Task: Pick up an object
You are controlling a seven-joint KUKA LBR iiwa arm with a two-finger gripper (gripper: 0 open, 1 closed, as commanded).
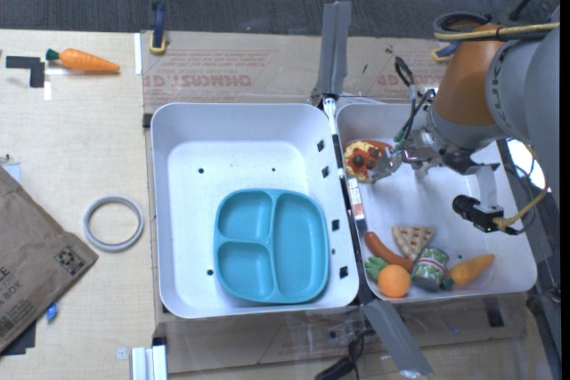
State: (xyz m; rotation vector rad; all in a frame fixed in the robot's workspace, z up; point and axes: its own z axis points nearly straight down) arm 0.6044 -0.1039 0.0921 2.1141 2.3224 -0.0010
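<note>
Plywood bench under me, two white bins side by side, and I take the blue divided tray [272,246] in the left bin [178,147] as my landmark. Nearest me, right of the tray in the right bin [525,267], lies a heap of toy food: an orange fruit [394,280], a sausage [385,246], a waffle wedge [412,238], a green-wrapped piece [430,269] and a carrot [470,268]. Farther back, up and right of the tray, my gripper [385,163] sits against a pizza-like toy [363,157] by the bins' shared wall. I cannot tell how the gripper is set, nor whether the toy is gripped or merely touched. I judge the pick unfinished: the approach is made, the lift remains. Farthest off, well left of the tray, a tape ring [113,222] and another carrot [82,60] lie on the bench.
</note>
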